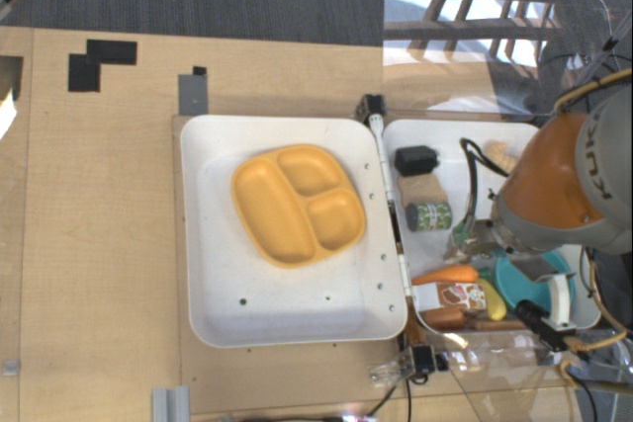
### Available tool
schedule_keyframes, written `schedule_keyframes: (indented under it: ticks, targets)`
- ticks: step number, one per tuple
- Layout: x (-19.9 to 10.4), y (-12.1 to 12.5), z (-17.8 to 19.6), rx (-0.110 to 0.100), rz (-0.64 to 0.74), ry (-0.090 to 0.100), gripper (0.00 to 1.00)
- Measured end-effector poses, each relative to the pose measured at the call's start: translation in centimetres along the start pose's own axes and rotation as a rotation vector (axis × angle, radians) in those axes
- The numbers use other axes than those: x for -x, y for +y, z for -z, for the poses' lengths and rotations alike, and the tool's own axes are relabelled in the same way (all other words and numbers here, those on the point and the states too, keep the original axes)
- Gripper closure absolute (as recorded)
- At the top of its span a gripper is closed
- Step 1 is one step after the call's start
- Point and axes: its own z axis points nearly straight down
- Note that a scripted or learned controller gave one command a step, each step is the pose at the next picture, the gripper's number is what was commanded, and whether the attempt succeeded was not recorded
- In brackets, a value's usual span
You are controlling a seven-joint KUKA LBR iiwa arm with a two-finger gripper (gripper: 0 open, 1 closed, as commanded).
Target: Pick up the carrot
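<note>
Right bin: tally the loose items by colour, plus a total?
Orange: 1, tapered orange carrot
Black: 1, small black block
Green: 1, small green-labelled can
Teal: 1, teal plastic piece
Red-brown: 1, red-brown printed packet
Total: 5; anything under the arm is hidden.

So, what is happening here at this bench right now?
A grey robot arm with an orange band reaches over the right white bin, which is crowded with small items. The orange carrot lies near that bin's front, beside a small printed carton, not yet lifted. The left white bin holds a yellow divided plastic plate.
</note>
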Motion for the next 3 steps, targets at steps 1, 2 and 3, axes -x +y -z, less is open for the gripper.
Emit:
schedule_keyframes:
  ticks: [1, 2, 3]
  targets:
    - [-0.6, -0.3, 12.9, -0.016, -0.291, -0.003, 1.0]
    - [-0.6, -0.4, 12.8, -0.019, -0.289, -0.004, 0.0]
    - [-0.6, -0.9, 0.5, -0.026, -0.098, 0.002, 0.0]
